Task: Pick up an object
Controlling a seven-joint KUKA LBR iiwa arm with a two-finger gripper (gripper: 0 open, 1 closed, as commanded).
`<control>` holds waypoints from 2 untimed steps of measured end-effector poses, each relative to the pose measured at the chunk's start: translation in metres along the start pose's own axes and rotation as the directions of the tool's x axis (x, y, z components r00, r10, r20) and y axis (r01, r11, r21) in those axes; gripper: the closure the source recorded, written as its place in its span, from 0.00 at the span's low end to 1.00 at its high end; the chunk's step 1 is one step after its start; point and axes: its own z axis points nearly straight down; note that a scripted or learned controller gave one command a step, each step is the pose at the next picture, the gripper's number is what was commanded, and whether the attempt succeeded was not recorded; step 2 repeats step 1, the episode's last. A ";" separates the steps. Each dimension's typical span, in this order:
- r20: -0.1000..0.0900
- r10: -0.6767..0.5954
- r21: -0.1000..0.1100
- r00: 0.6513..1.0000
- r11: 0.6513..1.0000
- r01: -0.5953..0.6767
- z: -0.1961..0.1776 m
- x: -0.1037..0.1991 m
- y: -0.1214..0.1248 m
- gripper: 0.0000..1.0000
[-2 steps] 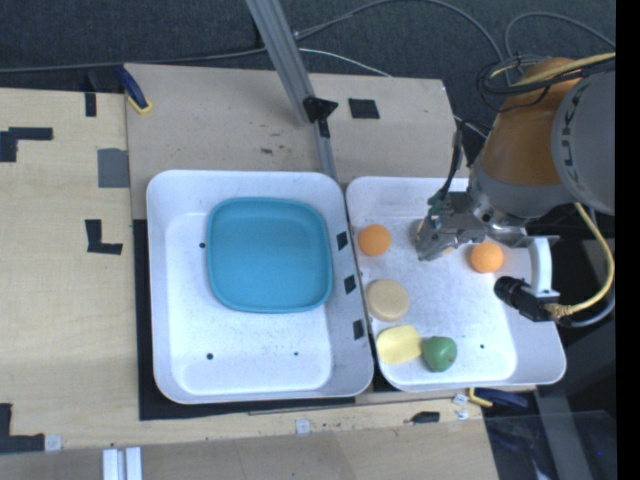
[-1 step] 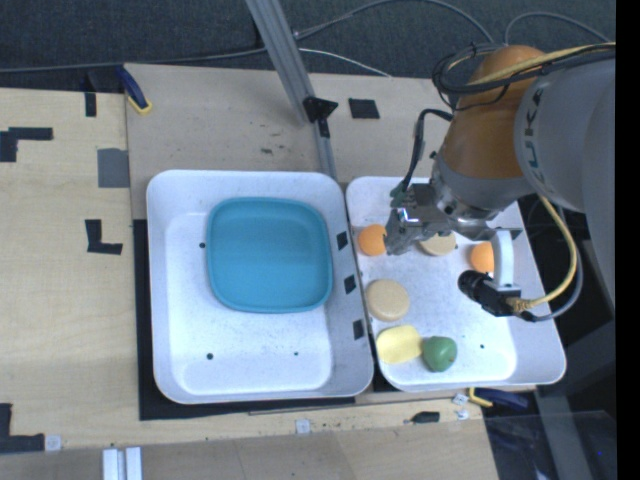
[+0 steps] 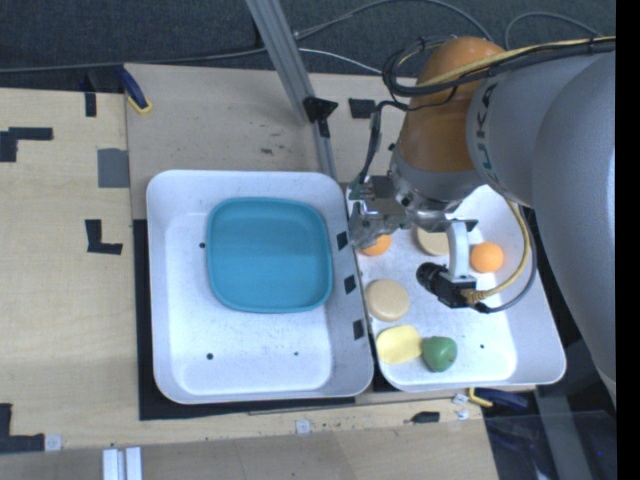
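Camera view, claw (image 3: 372, 226) over right bin (image 3: 530, 353), grip state unclear, no readable writing

My arm (image 3: 560, 158) comes in from the frame's right and fills the upper right, grey with the orange band (image 3: 450, 108) above the wrist. The wrist points down near frame centre, and the gripper (image 3: 372, 230) hangs below it.

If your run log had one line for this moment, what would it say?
arm: over right bin | gripper: low, at orange piece, grasp unclear | left bin: blue plate | loose: orange ball, yellow piece, green piece
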 end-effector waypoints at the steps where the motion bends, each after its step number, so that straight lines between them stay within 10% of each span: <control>1: 0.000 0.000 0.000 1.000 1.000 0.000 0.007 0.052 0.008 1.00; 2: 0.000 0.000 0.000 1.000 1.000 0.000 0.007 0.052 0.008 1.00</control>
